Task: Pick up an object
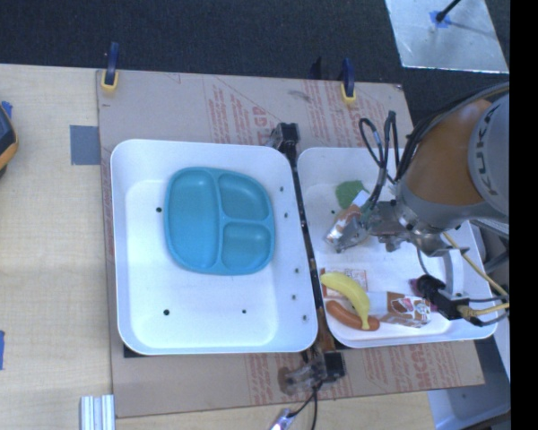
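Clearly the tool (345, 233) hangs low in the right bin (316, 164), beside the banana (351, 292); its state cannot be told. It should settle squarely over one item before lifting

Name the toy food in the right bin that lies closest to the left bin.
The yellow banana. Its upper end lies near the wall shared with the left bin, while the hot dog below it and the green piece lie farther right.
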`<action>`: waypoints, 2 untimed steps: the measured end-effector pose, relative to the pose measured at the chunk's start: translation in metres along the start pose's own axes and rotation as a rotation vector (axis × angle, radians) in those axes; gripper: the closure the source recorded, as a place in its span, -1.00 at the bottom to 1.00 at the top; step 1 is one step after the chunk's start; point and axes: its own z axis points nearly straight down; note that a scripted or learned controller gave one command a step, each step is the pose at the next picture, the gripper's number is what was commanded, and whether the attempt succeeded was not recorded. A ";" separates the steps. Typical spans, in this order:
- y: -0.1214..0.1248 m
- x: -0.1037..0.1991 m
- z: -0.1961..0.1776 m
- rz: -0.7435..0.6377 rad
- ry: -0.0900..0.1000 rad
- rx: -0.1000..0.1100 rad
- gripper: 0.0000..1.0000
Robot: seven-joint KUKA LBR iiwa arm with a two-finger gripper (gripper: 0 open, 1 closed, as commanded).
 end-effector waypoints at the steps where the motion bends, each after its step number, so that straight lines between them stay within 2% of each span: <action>1: 0.048 -0.003 0.030 0.000 0.000 -0.001 -1.00; 2: 0.105 -0.028 0.029 0.000 0.002 -0.002 -1.00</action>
